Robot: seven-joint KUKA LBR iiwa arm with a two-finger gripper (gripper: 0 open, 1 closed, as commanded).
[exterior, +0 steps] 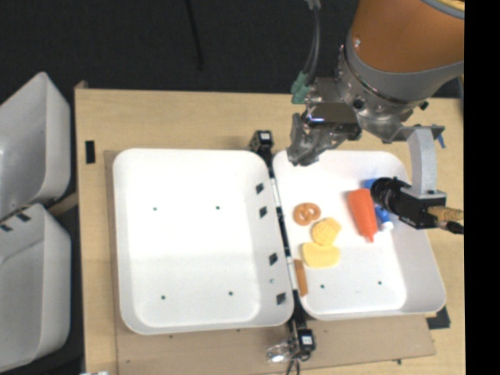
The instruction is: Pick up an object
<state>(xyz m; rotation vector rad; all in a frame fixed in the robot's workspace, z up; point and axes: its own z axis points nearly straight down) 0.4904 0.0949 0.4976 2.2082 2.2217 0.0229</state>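
Note:
The right bin (391, 295) holds an orange carrot-shaped piece (362, 212), a small brown pretzel-like ring (306, 213), a yellow-orange lumpy piece (326, 230), a pale yellow piece (321, 255) and a thin brown stick (300, 276) against the bin's left wall. A bit of blue (383, 223) shows beside the carrot. My gripper (301, 156) hangs over the far left corner of the right bin, above and behind the ring, with nothing seen between its fingers.
The left bin (125, 233) lies beside the right one, joined by black clips (274, 212) along the shared wall. White moulded shapes (27, 209) stand off the bench at the left. The wooden bench edge (94, 209) frames both bins.

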